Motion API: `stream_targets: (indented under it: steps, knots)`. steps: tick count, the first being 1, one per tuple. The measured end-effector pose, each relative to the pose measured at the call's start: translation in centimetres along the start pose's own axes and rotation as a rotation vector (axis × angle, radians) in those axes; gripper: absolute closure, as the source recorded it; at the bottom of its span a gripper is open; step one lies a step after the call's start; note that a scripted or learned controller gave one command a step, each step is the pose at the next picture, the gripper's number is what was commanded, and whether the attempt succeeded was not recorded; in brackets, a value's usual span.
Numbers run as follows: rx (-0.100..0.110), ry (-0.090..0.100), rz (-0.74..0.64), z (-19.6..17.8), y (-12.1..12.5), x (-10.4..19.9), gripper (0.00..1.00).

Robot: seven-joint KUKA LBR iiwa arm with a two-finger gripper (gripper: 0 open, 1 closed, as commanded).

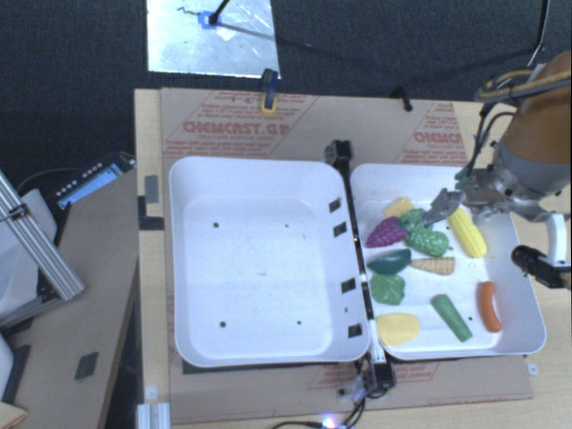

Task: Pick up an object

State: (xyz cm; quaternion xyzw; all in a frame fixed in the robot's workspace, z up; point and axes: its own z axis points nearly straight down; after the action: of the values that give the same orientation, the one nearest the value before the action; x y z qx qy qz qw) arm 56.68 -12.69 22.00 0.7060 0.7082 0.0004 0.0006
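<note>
The right bin [527, 329] holds several toy foods: a purple grape bunch [386, 231], a green broccoli [426, 239], a yellow corn cob [467, 232], a small yellow piece [398, 207], a dark green pepper [389, 261], a tan cone [433, 264], a green leaf [387, 288], a lemon [399, 328], a green cucumber [451, 317] and an orange sausage [489, 306]. My gripper [441, 207] hangs low over the bin's back part, between the small yellow piece and the corn, just above the broccoli. I see nothing lifted.
The left bin [259, 257] lies beside the right one, with black clips [343, 231] along the shared rim. The arm [536, 141] reaches in over the right bin's far right corner. A black fitting [536, 266] sticks in at the right edge.
</note>
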Motion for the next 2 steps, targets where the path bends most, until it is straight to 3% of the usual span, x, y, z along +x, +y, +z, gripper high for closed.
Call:
stream_targets:
  steps: [1,2]
  knots:
    - [0.003,0.000,-0.003,14.0,7.0,-0.8,0.00]
    - [-0.005,-0.001,-0.003,12.1,7.2,-0.9,1.00]
